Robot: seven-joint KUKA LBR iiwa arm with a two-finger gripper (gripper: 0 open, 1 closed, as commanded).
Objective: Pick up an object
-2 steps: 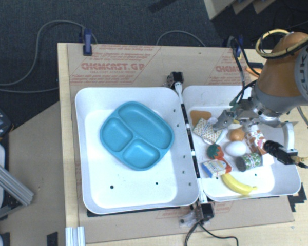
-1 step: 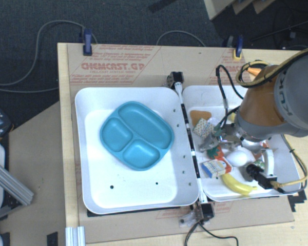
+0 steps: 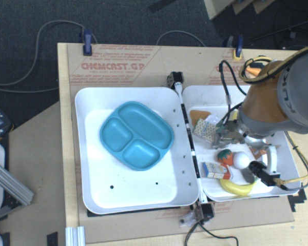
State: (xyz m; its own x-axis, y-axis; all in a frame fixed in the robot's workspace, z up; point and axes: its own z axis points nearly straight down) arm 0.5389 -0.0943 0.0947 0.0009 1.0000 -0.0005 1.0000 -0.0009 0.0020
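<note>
Here, gripper [image 3: 227,136] low in right bin [image 3: 210,92], finger state: cannot tell. White egg [image 3: 241,160] at five o'clock of gripper, beside banana [image 3: 236,187]. Likely light, smooth, rolls; grasp across middle.

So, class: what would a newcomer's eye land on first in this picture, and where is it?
Probably the blue plate, lying alone in the left bin. Next, the grey and orange arm reaching from the right over the right bin, which is crowded with small things: a banana at its near edge and a white egg just above it.
</note>
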